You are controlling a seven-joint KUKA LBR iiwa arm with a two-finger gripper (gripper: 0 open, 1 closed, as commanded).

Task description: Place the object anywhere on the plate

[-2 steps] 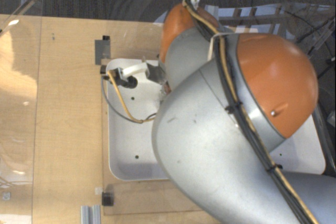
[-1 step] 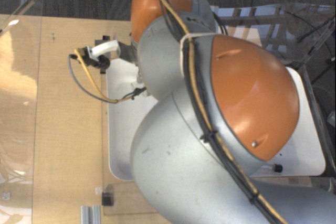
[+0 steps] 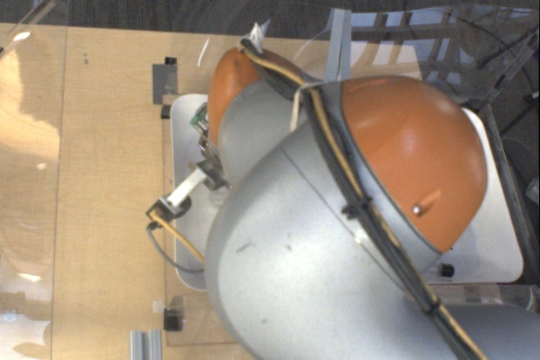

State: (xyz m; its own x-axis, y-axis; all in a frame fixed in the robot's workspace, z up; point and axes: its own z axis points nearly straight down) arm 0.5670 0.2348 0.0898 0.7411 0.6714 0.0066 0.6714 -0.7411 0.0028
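The arm (image 3: 278, 265) is reaching across from the right and is covering most of both bins. Its orange band (image 3: 413, 164) is lying over the right bin (image 3: 499, 253). A cable (image 3: 337, 177) is running along the arm. The gripper (image 3: 209, 168) is sitting over the left bin (image 3: 180, 139), largely hidden by the wrist; whether it is open or closed cannot be told. A green-and-white sliver (image 3: 199, 120) is showing at the wrist's edge inside the left bin. The object and plate are lying hidden, position undetermined.
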